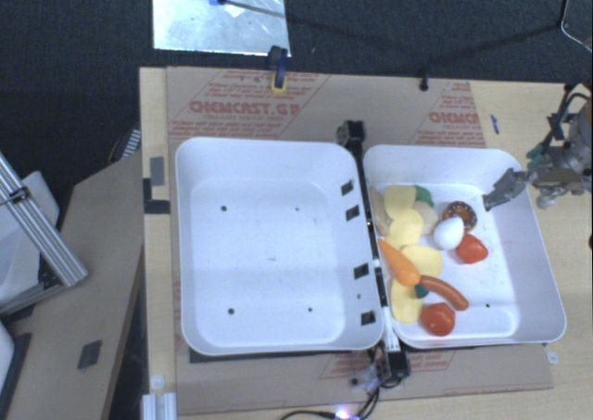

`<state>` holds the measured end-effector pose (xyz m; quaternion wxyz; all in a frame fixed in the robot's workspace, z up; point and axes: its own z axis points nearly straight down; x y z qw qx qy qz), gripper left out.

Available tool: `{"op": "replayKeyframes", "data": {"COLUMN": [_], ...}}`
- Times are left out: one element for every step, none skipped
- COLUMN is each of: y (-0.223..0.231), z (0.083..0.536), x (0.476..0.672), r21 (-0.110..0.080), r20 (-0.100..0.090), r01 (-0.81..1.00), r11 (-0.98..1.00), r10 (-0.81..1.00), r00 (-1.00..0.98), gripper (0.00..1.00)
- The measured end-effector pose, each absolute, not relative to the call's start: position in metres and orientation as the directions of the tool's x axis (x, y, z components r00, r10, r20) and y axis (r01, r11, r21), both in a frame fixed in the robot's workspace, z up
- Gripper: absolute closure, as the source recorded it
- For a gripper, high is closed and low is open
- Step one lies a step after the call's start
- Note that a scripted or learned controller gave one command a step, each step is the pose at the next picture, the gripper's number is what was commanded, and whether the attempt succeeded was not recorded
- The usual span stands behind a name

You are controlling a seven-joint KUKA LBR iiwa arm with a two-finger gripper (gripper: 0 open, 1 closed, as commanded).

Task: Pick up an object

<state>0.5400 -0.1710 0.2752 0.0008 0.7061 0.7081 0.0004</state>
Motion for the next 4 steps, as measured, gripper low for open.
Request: {"op": "replayKeyframes", "data": {"y": [-0.115, -0.098, -0.087, -0.088], "z": [0.137, 0.085, 0.084, 0.097], "x": [0.538, 0.664, 0.605, 0.609], "r21": [-0.011, 0.014, -0.003, 0.005], "r20": [0.005, -0.002, 0.001, 0.000], "r01": [1.000, 1.000, 1.000, 1.000], "r11": [0.009, 0.010, 0.001, 0.002], "r10": [1.000, 1.000, 1.000, 1.000], "r00": [-0.009, -0.010, -0.001, -0.002], "gripper": [0.00, 0.00, 0.00, 1.00]}}
